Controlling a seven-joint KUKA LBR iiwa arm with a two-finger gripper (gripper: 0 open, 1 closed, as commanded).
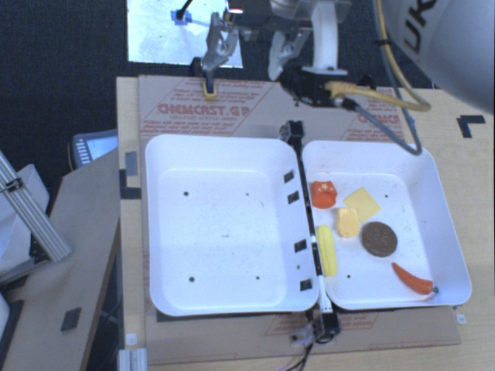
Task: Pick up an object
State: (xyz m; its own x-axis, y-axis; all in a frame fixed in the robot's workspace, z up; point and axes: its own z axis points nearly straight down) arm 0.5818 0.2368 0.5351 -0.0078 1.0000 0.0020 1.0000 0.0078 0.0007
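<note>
My gripper (pixel 243 68) hangs high over the back of the bench, behind the left bin (pixel 162 230), with its two fingers spread wide and nothing between them. It is open. The right bin (pixel 433 207) holds several small items: a red-orange piece (pixel 323 194), a pale yellow wedge (pixel 361 204), a yellow block (pixel 348 222), a round brown cookie (pixel 379 239), a long yellow piece (pixel 327 250) against the left wall, and a red chili pepper (pixel 412 279) near the front right corner. All of them lie well in front of and to the right of the gripper.
Both bins rest on a cardboard sheet (pixel 193 108). A black divider with clips (pixel 302 207) runs between the bins. Cables (pixel 387 103) trail from the wrist over the back right. A shiny panel (pixel 158 22) lies behind the bench.
</note>
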